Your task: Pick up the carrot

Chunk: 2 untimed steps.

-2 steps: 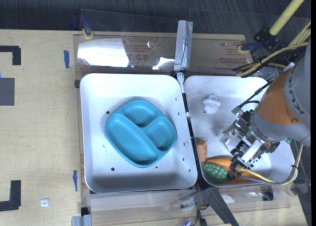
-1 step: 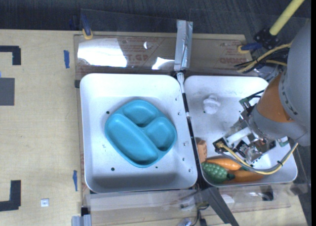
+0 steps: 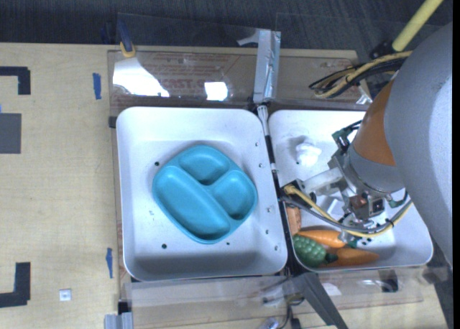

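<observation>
Wooden table (image 3: 57, 177), two white bins: carrot (image 3: 320, 237) lies lengthwise just below the tool (image 3: 357, 209), whose grip state cannot be told.

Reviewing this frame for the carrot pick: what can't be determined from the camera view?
- Gripper: its fingers are lost among cables and the arm's wrist, so open or shut is unclear.
- Carrot: whether anything grips it; cables cross over it.
- Right bin: its right side is covered by the arm.
- Green item beside the carrot: too small to identify.
- White object: blurred.
</observation>
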Each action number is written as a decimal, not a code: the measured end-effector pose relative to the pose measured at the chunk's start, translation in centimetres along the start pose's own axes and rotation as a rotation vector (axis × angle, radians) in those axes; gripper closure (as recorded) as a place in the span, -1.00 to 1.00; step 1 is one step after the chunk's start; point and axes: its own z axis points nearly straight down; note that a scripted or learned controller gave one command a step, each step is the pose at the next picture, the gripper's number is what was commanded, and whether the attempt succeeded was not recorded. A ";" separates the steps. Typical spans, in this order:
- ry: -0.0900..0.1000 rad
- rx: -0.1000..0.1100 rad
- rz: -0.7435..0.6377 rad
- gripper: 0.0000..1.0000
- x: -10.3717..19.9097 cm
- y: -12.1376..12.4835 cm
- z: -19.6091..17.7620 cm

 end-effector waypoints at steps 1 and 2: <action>-0.003 -0.002 -0.020 -1.00 -0.1 0.2 -2.1; -0.009 0.001 0.031 -1.00 0.2 -1.8 0.2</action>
